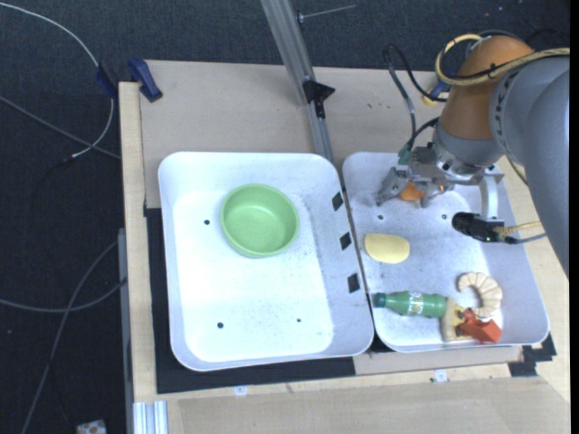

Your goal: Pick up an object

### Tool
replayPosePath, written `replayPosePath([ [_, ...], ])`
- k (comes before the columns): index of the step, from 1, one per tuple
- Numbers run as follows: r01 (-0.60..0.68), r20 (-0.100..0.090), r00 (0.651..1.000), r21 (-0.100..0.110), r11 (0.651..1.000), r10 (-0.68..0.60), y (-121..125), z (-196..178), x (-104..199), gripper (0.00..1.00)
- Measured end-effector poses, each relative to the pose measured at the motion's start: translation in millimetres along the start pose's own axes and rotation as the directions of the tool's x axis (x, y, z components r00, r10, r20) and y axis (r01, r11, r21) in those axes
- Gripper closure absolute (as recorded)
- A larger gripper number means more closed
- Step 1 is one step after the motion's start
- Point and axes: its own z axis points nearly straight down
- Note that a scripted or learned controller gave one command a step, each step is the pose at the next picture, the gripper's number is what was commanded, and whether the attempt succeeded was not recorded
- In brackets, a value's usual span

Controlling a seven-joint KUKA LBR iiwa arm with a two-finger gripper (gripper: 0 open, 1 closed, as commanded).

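My gripper (409, 186) hangs low over the far part of the right bin (525, 287). A small orange object (412, 191) shows right at the gripper; whether it is gripped I cannot tell. Nearer the front of this bin lie a pale yellow oval piece (386, 248), a green bottle (412, 304) on its side, a beige curved shrimp-like toy (479, 287) and a red and orange toy (475, 325). A green bowl (260, 220) sits in the left bin (190, 333).
A grey metal post (294, 52) slants up from the far edge between the two bins. The arm's orange band (479, 80) and grey body cover the bench's far right corner. A blue clip (143, 78) lies at the bench's far left corner.
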Motion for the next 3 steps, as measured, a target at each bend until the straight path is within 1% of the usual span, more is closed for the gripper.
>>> replayPosePath([
  [1,0.0,-0.001,1.0,-0.002,1.0,0.0,1,-12,0,1.0],
  [2,0.0,0.005,1.0,-0.021,1.0,0.0,0,-78,-2,1.0],
  [3,0.005,0.004,1.0,-0.023,1.0,-0.005,3,-140,9,1.0],
])
